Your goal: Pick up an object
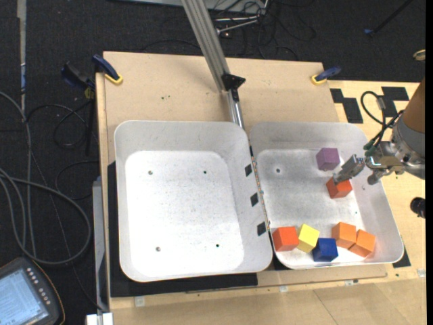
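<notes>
Robotics lab: clamped wooden tabletop (203, 87), loose cables (40, 181) on dark floor, teach pendant (24, 296) at corner.

Pincer (354, 170) above red block (339, 188) (right bin (379, 202))

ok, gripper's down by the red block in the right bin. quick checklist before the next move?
1. Gripper over the right bin: ok.
2. Target within reach: ok. The red block sits just below the fingertips.
3. Red block between the fingers: cannot tell; fingers and block overlap from this angle.
4. Room around the target: ok. The purple block is nearby but apart from it.
5. Other blocks out of the way: ok. Orange block, yellow block, blue block and two more orange blocks sit along the near wall.
6. Finger opening: cannot tell.
</notes>
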Available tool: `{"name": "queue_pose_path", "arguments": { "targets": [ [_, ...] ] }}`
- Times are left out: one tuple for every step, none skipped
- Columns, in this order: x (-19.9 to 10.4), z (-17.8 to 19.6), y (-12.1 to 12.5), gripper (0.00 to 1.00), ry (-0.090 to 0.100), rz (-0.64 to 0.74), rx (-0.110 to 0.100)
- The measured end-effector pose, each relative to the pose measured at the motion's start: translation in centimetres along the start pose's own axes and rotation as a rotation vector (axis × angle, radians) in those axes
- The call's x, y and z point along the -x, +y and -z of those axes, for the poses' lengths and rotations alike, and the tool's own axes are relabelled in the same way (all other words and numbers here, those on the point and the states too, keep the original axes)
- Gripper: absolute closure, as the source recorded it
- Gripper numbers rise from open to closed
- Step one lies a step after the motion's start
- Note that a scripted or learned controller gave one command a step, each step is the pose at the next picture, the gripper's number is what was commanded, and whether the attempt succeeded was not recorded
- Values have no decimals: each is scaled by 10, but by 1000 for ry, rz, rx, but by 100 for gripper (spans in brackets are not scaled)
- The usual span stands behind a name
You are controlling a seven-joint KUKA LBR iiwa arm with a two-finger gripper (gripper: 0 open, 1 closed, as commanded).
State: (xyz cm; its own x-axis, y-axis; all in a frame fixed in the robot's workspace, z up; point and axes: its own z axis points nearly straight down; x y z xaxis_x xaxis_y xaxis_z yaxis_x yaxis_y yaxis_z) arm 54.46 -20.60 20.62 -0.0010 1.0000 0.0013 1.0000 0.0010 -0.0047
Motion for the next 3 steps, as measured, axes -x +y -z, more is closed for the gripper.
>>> {"name": "queue_pose_path", "arguments": {
  "targets": [
    [0, 3, 1, 0, -2, 0, 5],
    [2, -57, 8, 0, 0, -1, -1],
    [2, -110, 8, 0, -1, -2, 2]
  ]
}}
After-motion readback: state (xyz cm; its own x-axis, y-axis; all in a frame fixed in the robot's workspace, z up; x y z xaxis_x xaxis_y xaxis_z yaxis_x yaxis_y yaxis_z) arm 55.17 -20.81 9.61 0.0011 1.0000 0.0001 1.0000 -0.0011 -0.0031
